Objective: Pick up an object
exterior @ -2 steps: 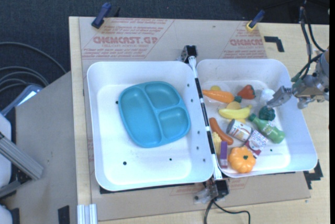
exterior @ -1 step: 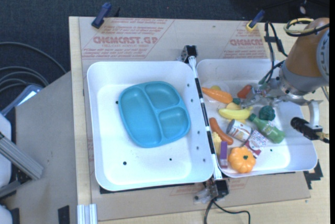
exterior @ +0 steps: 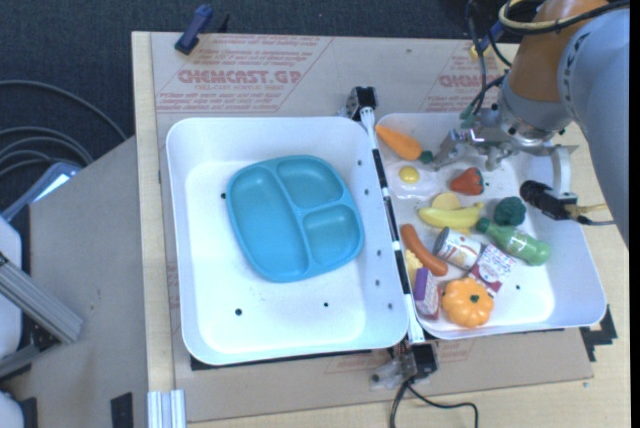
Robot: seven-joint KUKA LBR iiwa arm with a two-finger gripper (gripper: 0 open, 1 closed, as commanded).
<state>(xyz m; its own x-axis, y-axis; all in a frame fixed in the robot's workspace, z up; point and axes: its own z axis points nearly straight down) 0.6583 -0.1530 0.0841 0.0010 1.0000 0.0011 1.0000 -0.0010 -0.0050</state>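
Note:
The right bin holds several toy foods: an orange carrot, a fried egg, a red strawberry-like piece, a yellow banana, a green broccoli, a green bottle, a sausage, a small can, a pink packet, a purple piece and an orange pumpkin. My gripper hangs over the bin's far part, just above the red piece. It is open, its fingers spread with nothing between them.
The left bin carries a blue divided plate. A black divider rail separates the two bins. A blue clip lies on the board's far left corner. The arm enters from the right, over the right bin's far corner.

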